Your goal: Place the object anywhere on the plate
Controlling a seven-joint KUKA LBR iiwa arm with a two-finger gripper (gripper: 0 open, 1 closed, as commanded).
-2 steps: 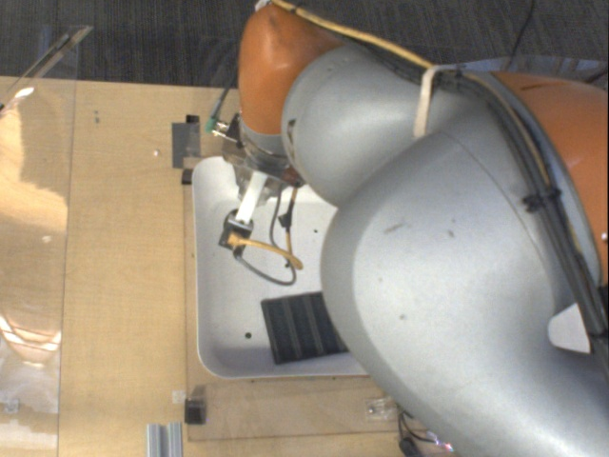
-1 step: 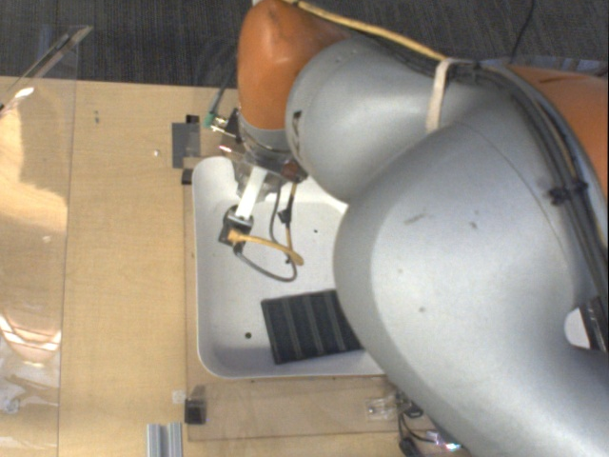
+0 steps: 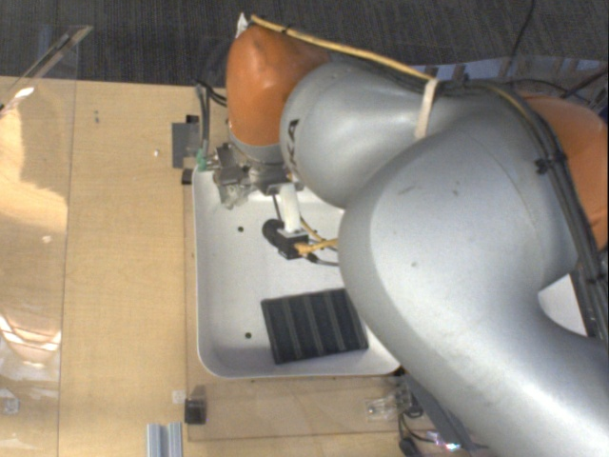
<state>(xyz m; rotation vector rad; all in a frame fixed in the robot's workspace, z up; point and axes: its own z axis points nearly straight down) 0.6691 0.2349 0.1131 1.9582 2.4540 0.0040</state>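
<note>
A black ribbed rectangular slab (image 3: 314, 325) lies flat on the floor of the white bin (image 3: 224, 346), near its front wall. My gripper (image 3: 231, 185) hangs over the bin's far left corner, below the orange band of the wrist, well behind the slab and apart from it. I see nothing held at the gripper. The grey arm covers the right part of the bin and everything to the right of it.
Pale wooden bench top (image 3: 114, 284) stretches left of the bin, with a clear plastic sheet (image 3: 33, 160) lying on it. A small black block (image 3: 195, 409) sits by the bin's front left corner. A dark bracket (image 3: 184, 143) stands at the far left corner.
</note>
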